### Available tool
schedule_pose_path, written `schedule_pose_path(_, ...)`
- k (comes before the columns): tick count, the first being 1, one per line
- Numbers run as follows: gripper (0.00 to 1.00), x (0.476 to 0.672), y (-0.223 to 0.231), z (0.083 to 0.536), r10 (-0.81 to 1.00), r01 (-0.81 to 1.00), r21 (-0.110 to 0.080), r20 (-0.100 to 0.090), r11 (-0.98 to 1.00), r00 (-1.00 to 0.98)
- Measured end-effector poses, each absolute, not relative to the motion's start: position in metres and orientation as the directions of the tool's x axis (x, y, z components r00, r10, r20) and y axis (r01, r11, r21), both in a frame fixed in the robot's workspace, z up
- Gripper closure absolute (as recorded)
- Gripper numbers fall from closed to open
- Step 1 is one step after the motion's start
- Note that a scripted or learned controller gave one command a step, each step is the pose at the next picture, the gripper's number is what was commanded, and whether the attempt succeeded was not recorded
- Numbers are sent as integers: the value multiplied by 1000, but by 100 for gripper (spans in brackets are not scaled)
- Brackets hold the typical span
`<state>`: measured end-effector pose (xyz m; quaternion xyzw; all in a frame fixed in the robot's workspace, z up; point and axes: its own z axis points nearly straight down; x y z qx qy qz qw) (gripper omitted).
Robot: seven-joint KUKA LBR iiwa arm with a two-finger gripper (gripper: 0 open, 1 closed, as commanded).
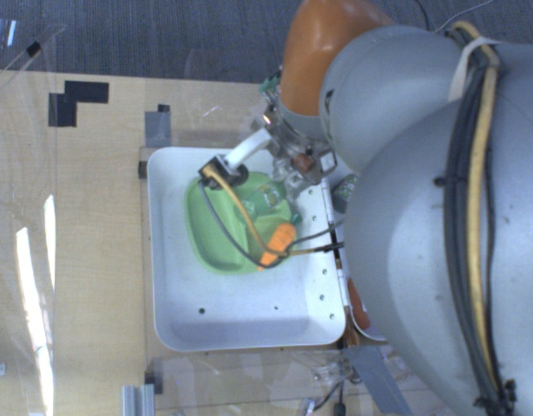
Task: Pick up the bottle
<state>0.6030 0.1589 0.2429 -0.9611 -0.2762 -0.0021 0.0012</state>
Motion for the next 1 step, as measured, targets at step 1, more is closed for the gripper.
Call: schedule_pose_path(1,100,582,144,213,673,673,0,2,-739,739)
